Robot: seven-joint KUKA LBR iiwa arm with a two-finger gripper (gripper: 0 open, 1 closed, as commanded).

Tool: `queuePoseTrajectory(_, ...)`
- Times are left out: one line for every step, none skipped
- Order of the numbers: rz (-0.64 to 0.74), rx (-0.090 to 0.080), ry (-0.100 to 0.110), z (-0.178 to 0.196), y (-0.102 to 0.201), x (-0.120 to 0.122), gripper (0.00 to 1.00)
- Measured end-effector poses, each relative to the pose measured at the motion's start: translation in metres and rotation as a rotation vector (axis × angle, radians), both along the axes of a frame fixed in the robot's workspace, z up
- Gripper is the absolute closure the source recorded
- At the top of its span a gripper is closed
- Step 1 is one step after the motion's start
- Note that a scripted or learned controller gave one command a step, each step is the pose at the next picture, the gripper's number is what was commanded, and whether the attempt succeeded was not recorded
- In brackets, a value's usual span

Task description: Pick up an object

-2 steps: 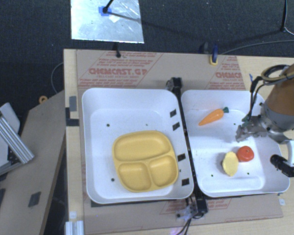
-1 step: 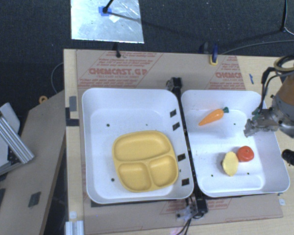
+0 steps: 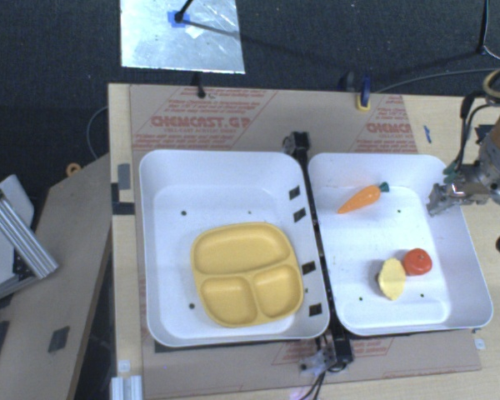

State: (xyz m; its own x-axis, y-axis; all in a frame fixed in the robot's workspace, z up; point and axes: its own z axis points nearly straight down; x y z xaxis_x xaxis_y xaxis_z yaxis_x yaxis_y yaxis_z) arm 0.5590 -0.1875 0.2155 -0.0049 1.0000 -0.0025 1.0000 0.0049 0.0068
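Observation:
The right bin point(image 3: 450, 248) holds three toy foods. An orange carrot with a green top point(image 3: 362, 197) lies near its back, a red tomato point(image 3: 417, 262) sits toward the front right, and a yellow lemon-like piece point(image 3: 391, 279) touches the tomato's left side. My gripper point(image 3: 447, 197) hangs over the right bin's far right rim, well right of the carrot and above the tomato. Nothing shows between its fingers.
The left bin point(image 3: 162, 223) holds a yellow three-compartment tray point(image 3: 246, 272). A black divider with clips point(image 3: 310, 223) runs between the bins. Cables and a blue clamp point(image 3: 365, 90) lie behind the bins, and an aluminium rail point(image 3: 12, 232) juts in at left.

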Motion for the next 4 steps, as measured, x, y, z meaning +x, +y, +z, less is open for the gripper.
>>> queuePoseTrajectory(0.001,0.001,0.001,0.048,0.004,-0.006,1.0)
queuePoseTrajectory(0.005,0.004,0.004,0.052,0.059,-0.009,1.0)
queuePoseTrajectory(0.006,0.004,0.005,0.039,0.114,0.001,1.0)
queuePoseTrajectory(0.005,0.004,0.005,0.044,0.172,0.001,1.0)
